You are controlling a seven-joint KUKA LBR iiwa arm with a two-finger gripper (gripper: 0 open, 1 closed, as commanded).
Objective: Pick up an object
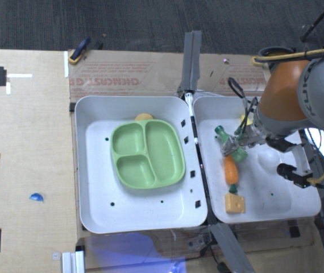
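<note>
Gripper (230, 147) perhaps touching green object (237, 153)

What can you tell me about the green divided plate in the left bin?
The green divided plate is pale green, looks like plastic, and has rounded corners and three compartments: two smaller ones on the view's left and one long one on the right. It lies flat, right side up, turned slightly askew, near the middle of the left bin. A small yellow-orange object peeks out from behind its far edge.

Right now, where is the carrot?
The carrot lies in the right bin, just below the pincer and above the yellow cheese wedge.
</note>
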